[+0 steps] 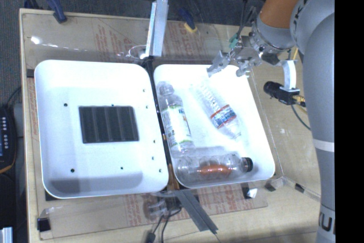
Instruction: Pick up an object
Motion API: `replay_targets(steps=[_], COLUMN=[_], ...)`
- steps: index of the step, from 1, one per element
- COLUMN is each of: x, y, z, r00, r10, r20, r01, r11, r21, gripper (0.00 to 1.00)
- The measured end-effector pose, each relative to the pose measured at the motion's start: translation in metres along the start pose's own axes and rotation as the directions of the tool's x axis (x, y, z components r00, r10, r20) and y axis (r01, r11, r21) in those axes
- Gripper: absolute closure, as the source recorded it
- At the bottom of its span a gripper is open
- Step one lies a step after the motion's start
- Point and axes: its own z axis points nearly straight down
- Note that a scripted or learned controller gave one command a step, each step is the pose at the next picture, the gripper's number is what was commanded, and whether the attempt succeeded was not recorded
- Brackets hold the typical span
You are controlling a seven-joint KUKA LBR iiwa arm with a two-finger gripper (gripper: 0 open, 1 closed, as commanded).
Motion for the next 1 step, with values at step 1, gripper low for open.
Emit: replay_targets(steps=[1], x=[-0.0044], y=[-0.0202], z=[0.0439], r00=[0.996], r10=[-0.085], r20=[0.0], r01=[0.085], r11=[0.996], r21=[-0.003], gripper=[0.0])
